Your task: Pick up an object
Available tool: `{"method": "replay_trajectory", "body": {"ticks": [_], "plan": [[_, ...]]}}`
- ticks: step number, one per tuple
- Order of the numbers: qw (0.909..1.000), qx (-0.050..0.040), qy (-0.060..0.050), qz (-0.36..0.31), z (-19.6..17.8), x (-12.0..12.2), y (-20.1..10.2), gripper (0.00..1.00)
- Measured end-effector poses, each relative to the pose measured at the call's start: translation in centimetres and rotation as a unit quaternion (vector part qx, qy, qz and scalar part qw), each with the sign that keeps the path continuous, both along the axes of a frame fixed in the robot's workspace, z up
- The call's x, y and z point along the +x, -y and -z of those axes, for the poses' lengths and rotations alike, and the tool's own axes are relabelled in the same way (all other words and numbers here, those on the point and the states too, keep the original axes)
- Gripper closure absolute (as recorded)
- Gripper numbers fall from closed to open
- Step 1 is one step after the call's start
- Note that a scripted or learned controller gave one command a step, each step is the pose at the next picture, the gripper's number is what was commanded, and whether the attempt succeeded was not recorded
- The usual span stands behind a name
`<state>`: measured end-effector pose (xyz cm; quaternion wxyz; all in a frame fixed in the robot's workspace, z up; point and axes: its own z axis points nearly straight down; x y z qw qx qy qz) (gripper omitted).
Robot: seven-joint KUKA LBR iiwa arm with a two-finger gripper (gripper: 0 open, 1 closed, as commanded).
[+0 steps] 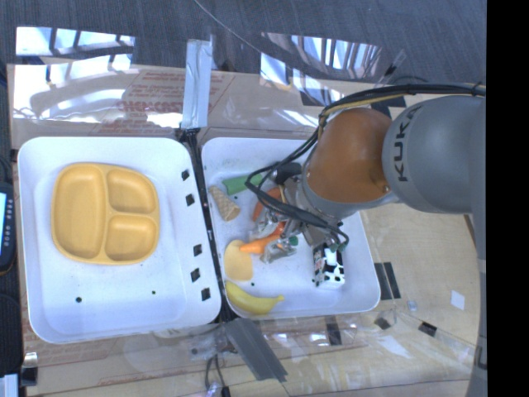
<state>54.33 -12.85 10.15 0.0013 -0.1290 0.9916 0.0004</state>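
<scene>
The right bin [364, 292] holds a pile of small toy items. A yellow banana [252, 302] lies at its front edge, with a pale yellow piece [237, 262] just behind it. An orange carrot [259, 245] lies beside a tan bread-like piece [224, 203] and a green item [236, 184]. A black-and-white cow-patterned object [331, 268] rests towards the right. My gripper [279, 235] reaches down into the middle of the pile, right by the carrot. The orange wrist band [347, 155] and dark cables cover most of it.
The left bin [50, 304] carries a yellow divided plate [105, 212]. A black ridge with clips [202, 222] separates the two bins. The grey arm [438, 151] spans the right bin's far right corner.
</scene>
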Motion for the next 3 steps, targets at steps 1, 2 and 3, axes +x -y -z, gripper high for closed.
{"method": "replay_trajectory", "body": {"ticks": [1, 2, 3], "plan": [[0.9997, -0.001, 0.006, -0.023, -11.5, 4.2, -6.4, 1.0], [0.9998, -0.0008, 0.001, -0.022, -11.0, 4.0, -6.2, 0.0], [0.9932, -0.0004, -0.001, -0.117, 1.1, 1.2, -2.9, 0.0]]}}
